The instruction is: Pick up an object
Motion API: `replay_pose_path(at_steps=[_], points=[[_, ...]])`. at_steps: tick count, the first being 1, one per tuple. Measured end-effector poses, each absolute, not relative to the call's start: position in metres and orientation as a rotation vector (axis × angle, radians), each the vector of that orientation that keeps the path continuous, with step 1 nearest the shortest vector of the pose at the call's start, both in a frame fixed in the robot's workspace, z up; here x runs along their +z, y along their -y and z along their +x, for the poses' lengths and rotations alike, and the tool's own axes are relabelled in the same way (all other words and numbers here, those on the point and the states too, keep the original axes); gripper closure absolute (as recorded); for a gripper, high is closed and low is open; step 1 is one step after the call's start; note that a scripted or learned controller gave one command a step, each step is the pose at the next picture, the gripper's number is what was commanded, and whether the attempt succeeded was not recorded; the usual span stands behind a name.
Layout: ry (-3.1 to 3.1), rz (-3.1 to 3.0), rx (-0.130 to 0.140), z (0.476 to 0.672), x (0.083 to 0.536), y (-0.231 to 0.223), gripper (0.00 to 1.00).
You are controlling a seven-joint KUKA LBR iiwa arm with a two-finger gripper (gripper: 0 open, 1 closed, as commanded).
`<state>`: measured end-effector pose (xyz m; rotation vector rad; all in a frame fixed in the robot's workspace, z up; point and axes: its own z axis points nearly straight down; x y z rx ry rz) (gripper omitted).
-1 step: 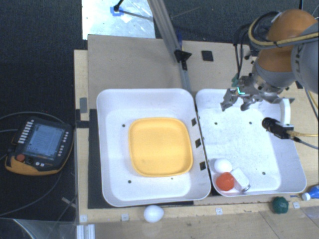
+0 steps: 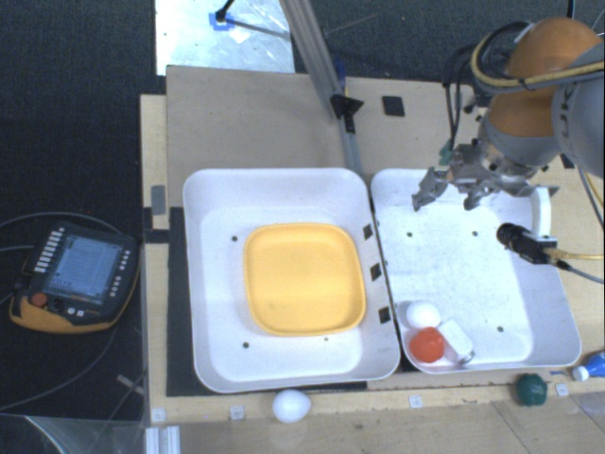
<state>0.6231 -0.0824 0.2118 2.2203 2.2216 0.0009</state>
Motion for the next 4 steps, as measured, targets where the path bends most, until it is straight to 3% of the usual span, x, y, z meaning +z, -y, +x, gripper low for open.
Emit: replay_pose_path(at_steps=[3,4], points=[[-2.222,2.222,-0.002,0.618,0.089,0.086,0.00],[-2.220,2.221,0.003,0.619,0.101,0.086,1.00]])
